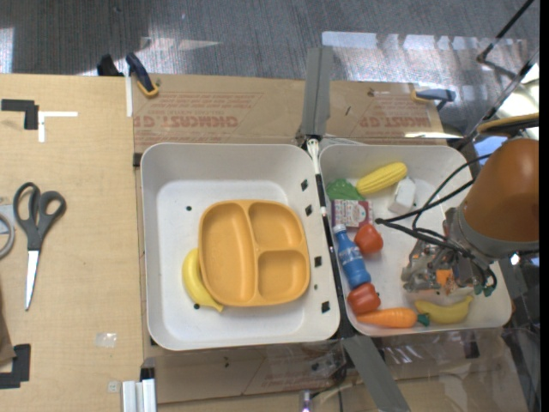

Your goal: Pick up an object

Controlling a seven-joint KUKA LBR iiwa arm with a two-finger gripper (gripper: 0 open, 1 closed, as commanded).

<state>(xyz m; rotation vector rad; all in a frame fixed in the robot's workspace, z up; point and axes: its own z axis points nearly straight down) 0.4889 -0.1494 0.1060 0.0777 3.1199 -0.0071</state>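
The arm reaches down into the right bin (480, 157), its orange band just above the hand (439, 275), which hangs low over the bin's near right corner. Wires and metal parts crowd the hand, so I cannot tell how far it stands open or whether anything sits in its grip. Directly under and just in front of the hand lies a small yellow banana (446, 310), partly hidden by it. To the hand's left along the near wall lies a carrot (388, 318), and beside that a red pepper (364, 299). Further left stands a blue bottle (350, 260) lying lengthwise, with a red tomato-like piece (369, 239) next to it. Beyond the hand, toward the far wall, rest a corn cob (381, 177), a white block (402, 196) and a green leafy item (343, 189). Well to the left of the hand, the other bin (163, 230) holds a yellow divided plate (255, 252) with a second banana (196, 283) tucked against its left edge. Farther left again, scissors (34, 230) lie on the table (77, 316).
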